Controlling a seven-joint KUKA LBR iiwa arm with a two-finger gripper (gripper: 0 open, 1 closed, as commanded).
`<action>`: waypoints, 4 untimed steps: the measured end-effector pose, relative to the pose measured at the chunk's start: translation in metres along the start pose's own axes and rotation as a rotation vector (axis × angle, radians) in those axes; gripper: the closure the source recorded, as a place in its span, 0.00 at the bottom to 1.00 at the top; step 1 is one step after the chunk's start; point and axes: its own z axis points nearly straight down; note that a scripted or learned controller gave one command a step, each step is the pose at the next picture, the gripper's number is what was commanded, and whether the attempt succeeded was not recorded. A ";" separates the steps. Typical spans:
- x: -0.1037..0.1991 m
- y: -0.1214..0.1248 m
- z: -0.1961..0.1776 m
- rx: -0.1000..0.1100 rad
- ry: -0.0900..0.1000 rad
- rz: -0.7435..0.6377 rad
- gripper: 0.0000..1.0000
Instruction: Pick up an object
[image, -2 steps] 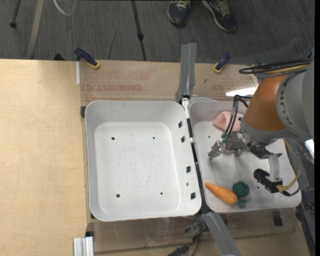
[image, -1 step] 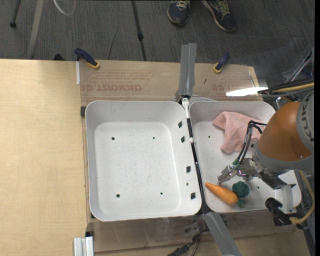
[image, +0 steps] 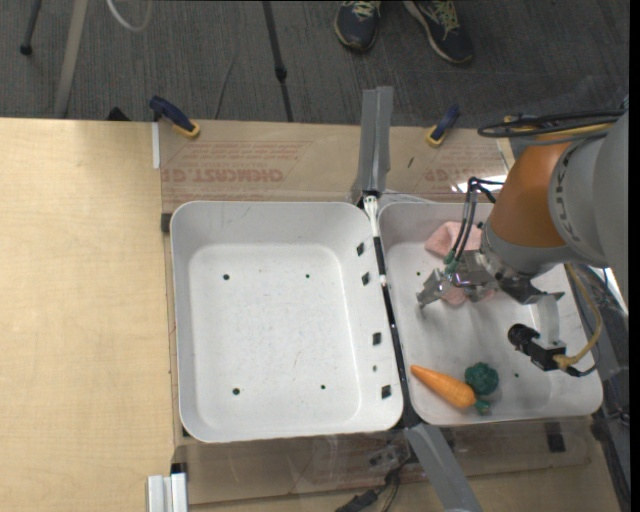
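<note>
I see the arm (image: 560, 205) bent down into the right bin (image: 560, 400), gripper (image: 447, 290) (grip state I cannot tell) low beside one pink object (image: 440, 240), one toy carrot (image: 445, 386) nearby.

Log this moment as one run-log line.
arm: over right bin | gripper: low by pink object | carrot toy: near front wall

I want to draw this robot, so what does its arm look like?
The arm is fat and round, mostly grey, with a big orange band above the wrist. Thin black cables loop along it. At the end sits a small gripper of grey metal with two fingers.
</note>
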 end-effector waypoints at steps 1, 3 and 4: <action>-0.005 0.067 0.001 0.003 0.000 -0.109 0.00; -0.103 0.032 -0.001 -0.002 0.004 -0.095 0.00; -0.103 0.032 -0.011 -0.003 0.000 -0.099 1.00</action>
